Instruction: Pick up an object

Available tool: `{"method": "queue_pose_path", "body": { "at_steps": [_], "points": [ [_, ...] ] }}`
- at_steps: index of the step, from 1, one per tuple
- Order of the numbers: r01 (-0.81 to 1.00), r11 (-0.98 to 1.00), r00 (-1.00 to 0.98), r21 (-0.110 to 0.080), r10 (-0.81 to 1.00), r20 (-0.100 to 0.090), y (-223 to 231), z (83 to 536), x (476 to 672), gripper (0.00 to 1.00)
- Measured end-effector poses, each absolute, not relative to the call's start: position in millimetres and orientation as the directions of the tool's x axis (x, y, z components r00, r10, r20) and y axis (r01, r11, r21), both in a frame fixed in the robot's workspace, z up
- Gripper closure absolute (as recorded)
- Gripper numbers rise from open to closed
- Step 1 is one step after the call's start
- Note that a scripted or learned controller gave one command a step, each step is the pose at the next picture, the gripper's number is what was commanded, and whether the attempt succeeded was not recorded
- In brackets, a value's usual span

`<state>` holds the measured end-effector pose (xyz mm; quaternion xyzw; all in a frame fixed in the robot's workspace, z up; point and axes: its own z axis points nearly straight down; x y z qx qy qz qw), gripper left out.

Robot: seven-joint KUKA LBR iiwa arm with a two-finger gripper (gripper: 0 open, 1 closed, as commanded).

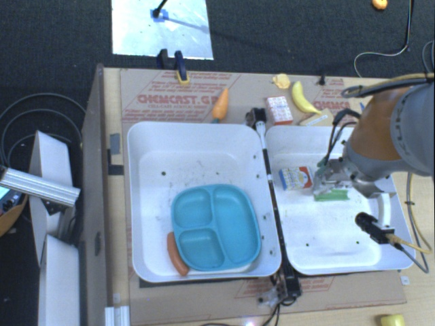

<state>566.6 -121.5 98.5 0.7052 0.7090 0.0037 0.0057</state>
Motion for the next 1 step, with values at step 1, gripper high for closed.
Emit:
{"method": "queue_pose_path", "body": {
  "at_steps": [1],
  "points": [
    [1.000,-0.005,0.005,-0.001,1.000,-0.003,-169.2,127.0,506.2,1.00]
  ]
}}
